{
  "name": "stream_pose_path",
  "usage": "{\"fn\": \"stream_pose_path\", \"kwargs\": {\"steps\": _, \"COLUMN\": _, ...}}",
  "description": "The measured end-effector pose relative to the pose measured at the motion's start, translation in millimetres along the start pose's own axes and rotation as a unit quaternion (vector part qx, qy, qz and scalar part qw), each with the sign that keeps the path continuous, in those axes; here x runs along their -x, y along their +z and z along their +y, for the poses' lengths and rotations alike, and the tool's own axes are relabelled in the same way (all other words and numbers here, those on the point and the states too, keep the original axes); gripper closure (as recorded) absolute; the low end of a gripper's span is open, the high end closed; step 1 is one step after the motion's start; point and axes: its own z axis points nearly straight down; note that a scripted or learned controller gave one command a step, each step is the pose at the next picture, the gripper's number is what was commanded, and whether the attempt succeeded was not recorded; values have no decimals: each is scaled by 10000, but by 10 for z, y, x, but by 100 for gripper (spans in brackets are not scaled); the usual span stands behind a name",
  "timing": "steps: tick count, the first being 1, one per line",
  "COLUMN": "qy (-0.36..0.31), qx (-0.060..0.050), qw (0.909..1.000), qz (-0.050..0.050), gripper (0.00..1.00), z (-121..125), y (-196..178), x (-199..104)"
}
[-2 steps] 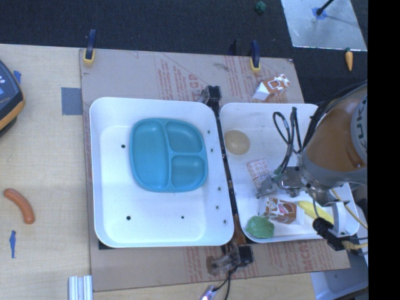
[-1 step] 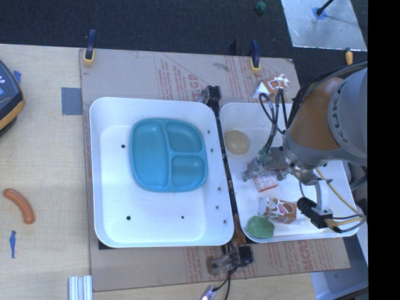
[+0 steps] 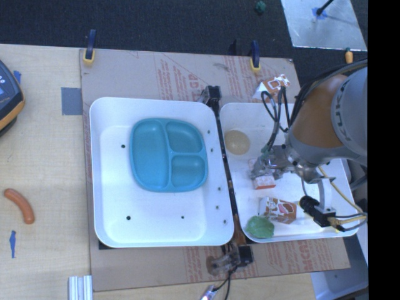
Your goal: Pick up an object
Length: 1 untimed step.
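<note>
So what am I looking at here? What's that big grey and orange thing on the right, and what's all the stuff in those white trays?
That grey and orange thing is a robot arm, filmed by one camera fixed above the bench and looking down at a slant. Its gripper reaches down into the right white bin, over a small red and white packet. I can't tell whether it grips anything. That bin also holds a round beige piece, a green lump and a brown and white packet. The left bin holds a blue divided plate. A toy sausage lies on the bench, outside the bins.
</note>
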Motion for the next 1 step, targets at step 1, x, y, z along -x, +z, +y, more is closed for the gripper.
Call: {"fn": "stream_pose_path", "kwargs": {"steps": 1, "qy": 12, "qx": 13, "qw": 10000, "qz": 9, "gripper": 100, "z": 314, "y": -907, "x": -831}}
